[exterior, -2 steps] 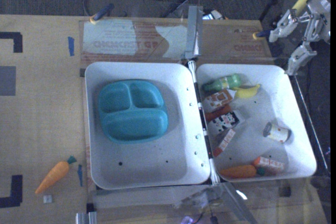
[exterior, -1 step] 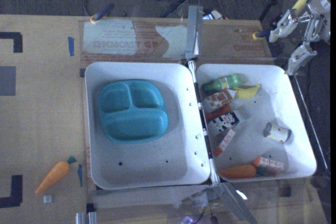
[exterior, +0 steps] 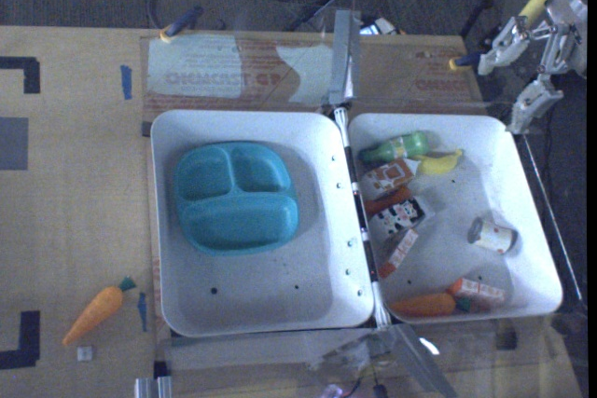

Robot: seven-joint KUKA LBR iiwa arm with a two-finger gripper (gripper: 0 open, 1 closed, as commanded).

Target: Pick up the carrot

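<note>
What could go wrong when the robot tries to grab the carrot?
1. There are two carrots: one carrot lies in the right bin, another carrot lies outside on the bench, probably far from the gripper. It might aim for the wrong one.
2. The bin carrot lies close to the front wall, with a small packet at its end, so the gripper may bump these or grab the packet.

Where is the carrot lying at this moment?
One carrot lies on the bench outside the bins, lower left of the left bin; another lies in the right bin's near edge.
</note>
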